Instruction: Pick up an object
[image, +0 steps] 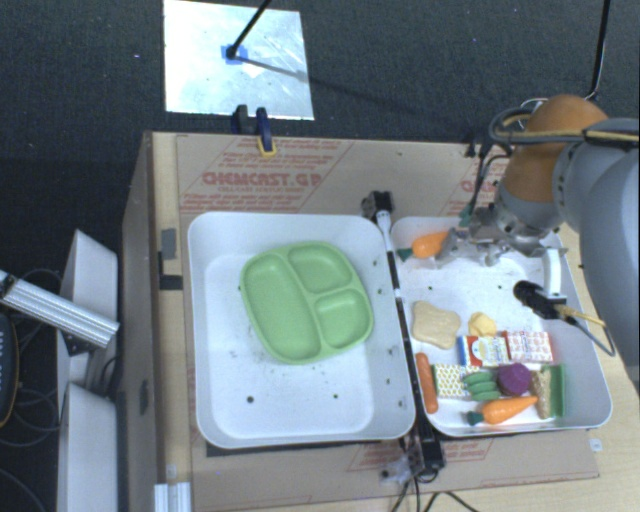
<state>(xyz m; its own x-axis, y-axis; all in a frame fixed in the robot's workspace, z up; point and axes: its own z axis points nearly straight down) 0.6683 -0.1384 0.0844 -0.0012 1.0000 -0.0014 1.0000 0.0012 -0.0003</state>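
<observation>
- You look down on two shallow white bins set side by side on a brown table (300, 165) printed with red lettering.
- The left bin (230, 400) holds one pale green divided plate (305, 300), lying flat near its middle.
- The right bin (470, 290) holds the small toy foods you could pick from. An orange piece (430, 245) lies in the far left corner. A tan bread slice (436, 323) and a yellow lump (483, 324) lie near the middle.
- Along its near side, packed close together, lie red-and-white cartons (488, 350), a red sausage (427, 382), green bean pods (480, 383), a purple piece (514, 379) and a carrot (505, 408).
- The grey arm (600, 200) reaches in from the right. Its fingers (478, 248) sit over the right bin's far side, just right of the orange piece. You cannot tell whether they are spread or closed, or whether they hold anything.
- A blue and yellow clamp (262, 128) grips the table's far edge.
- Beyond the table, dark carpet (80, 80) carries a shiny silver sheet (238, 55).
</observation>
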